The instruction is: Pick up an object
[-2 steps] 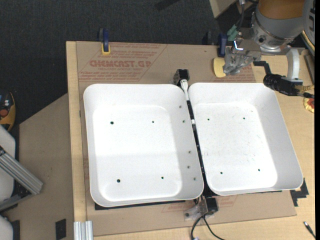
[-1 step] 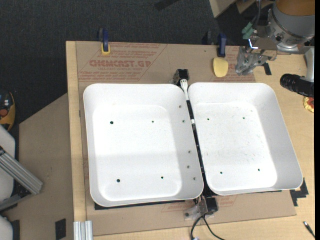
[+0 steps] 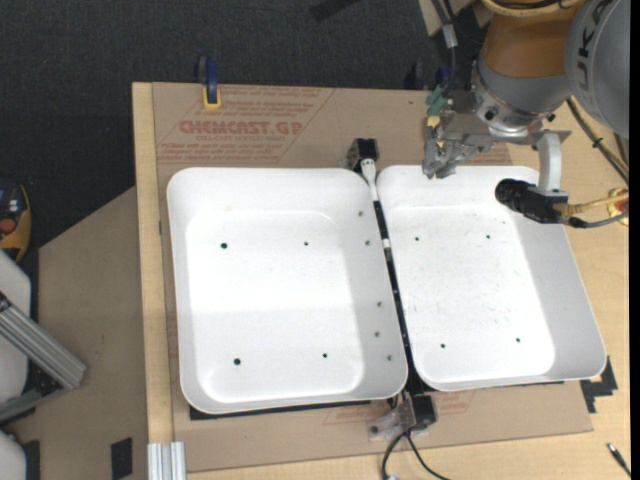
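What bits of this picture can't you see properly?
In the camera view:
- The arm: cut off by the top and right edges.
- Back rim of the right bin: partly hidden beneath the arm.
- Small print on the brown board: too tiny to read.
- Whether the gripper holds anything: too small and dark.

Dark grey carpet floor (image 3: 150,18) at top & left. Pale wood worktop (image 3: 100,258) w/ brown cardboard sheet (image 3: 260,128), red print; small blue-yellow clamp (image 3: 209,80) at its top edge. Silver aluminium rail (image 3: 40,343) lower left. Light even.

Left bin (image 3: 270,288), right bin (image 3: 480,298), brown board (image 3: 250,128), blue clamp (image 3: 209,76)
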You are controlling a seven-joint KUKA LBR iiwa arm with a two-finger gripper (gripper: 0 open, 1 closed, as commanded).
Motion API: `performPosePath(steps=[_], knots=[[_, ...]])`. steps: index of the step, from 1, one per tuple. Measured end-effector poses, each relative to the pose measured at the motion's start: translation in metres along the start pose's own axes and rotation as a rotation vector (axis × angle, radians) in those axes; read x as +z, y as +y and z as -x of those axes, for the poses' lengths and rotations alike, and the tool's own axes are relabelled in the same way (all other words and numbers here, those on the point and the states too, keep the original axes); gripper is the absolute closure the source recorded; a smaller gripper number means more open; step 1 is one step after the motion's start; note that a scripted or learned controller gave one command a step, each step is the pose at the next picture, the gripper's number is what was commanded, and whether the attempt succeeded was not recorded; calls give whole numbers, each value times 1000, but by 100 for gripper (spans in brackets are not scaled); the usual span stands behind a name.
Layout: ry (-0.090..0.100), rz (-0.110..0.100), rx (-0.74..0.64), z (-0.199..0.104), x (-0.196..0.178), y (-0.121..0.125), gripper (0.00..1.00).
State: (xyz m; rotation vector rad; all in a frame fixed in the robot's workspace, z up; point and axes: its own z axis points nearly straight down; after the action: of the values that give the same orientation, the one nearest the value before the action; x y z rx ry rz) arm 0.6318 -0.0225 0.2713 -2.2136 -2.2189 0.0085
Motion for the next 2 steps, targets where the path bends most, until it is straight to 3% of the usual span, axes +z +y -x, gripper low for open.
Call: performPosePath(steps=[1, 2], knots=[[1, 31, -4, -43, -178, -25, 100], [-1, -3, 0, -69, -62, -13, 100]])
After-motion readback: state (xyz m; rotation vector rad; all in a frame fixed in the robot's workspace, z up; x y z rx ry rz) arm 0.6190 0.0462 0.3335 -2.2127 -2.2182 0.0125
